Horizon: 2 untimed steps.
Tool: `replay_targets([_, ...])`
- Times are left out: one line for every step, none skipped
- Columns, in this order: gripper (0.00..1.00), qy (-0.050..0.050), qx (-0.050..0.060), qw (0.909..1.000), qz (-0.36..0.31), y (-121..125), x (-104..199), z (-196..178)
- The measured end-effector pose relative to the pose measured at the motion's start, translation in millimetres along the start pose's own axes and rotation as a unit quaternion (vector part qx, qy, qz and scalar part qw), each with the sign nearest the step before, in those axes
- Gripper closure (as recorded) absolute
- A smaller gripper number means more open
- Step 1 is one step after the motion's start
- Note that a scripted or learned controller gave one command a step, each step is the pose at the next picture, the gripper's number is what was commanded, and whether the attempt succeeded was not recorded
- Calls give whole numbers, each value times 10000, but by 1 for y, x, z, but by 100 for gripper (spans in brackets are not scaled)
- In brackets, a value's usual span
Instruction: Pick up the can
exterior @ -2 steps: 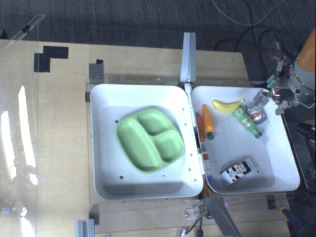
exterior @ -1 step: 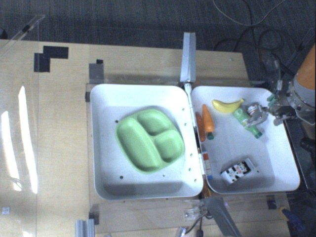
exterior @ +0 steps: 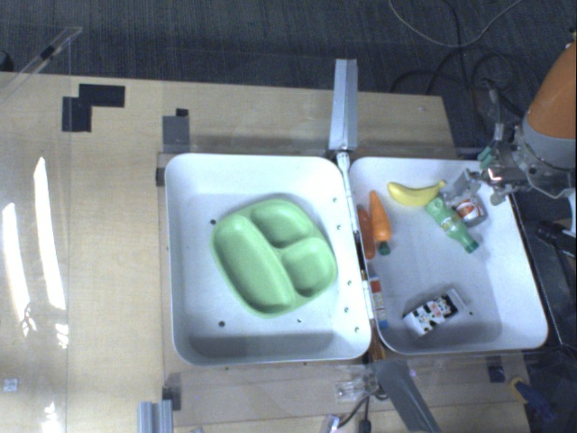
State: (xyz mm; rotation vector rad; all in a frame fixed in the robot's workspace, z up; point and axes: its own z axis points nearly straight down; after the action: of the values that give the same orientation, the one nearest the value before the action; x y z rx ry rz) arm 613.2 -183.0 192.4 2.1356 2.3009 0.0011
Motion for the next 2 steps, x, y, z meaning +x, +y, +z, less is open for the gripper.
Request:
replay_targets([0, -2, -21, 9999, -132, 6, -16, 87])
replay_targets([100, -53, -154, 9997, -159, 15, -19, 63])
